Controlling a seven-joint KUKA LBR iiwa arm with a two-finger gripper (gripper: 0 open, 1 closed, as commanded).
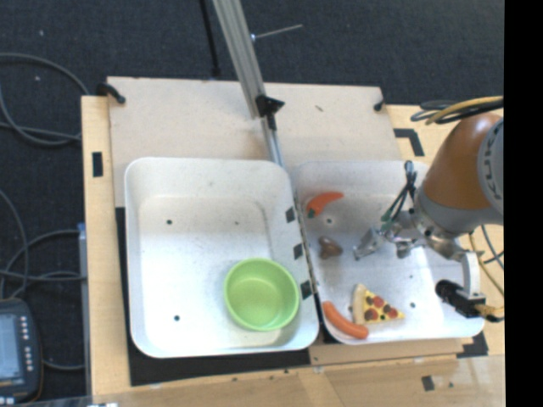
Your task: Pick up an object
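Reaching in from the right, the arm [462, 172] is seen low over the right bin [339, 181], with the gripper [371, 246] set down toward the bin floor; whether the fingers are spread or pressed together cannot be told, since they are small and blurred against the white; nothing is seen pinched between them. The nearest candidate is judged to be the small brown object [329, 247], which lies on the floor of the right bin just to the left of the gripper, apart from it and at about the same height in the view; its long axis is too short to be made out. An orange carrot-like piece [323, 201] is placed farther up and left, its length running roughly left to right; a pizza slice toy [373, 306] and a sausage [345, 320] are found near the front edge, below the gripper. A green bowl [261, 293] is held by the left bin [170, 185], well apart across the divide. A short leftward shift is judged to be what the pick calls for.
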